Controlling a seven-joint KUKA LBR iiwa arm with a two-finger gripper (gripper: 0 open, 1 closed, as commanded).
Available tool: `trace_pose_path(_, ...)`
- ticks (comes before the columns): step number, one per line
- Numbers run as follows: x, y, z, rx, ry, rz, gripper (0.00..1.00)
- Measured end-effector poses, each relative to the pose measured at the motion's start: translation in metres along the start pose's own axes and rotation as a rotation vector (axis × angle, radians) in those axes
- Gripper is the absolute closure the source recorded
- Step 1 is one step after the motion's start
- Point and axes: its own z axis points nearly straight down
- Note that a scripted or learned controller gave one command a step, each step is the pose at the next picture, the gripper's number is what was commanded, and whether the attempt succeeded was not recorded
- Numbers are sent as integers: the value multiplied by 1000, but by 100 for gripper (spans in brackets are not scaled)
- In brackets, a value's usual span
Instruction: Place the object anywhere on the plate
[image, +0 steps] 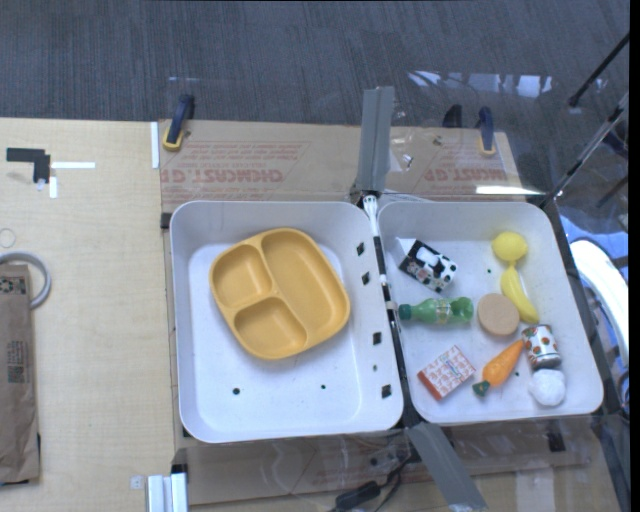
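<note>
Plate (279, 292): yellow, three compartments, nothing in them, lies in left bin (200, 400) | right bin (580, 395): black-white toy cow (429, 265), green bottle (436, 312), lemon (510, 247), banana (516, 293), tan disc (498, 315), carrot (502, 365), red-white box (446, 371), small can (542, 346), white ball (547, 388) | cardboard (270, 165) behind bins, red print mirrored, unreadable | pincer state: cannot tell.

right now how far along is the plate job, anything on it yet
Nothing looks done: the yellow plate in the left bin holds no object. Nothing is in hand. All is left: the lemon, banana, carrot and green bottle lie in the right bin.
</note>
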Motion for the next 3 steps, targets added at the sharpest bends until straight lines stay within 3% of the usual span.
trace_pose_path(1, 19, -33, 68, 1, 3, 329, 0)
trace_pose_path(2, 19, -34, 68, 2, 2, 328, 0)
trace_pose_path(3, 37, -35, 92, 1, 2, 401, 0)
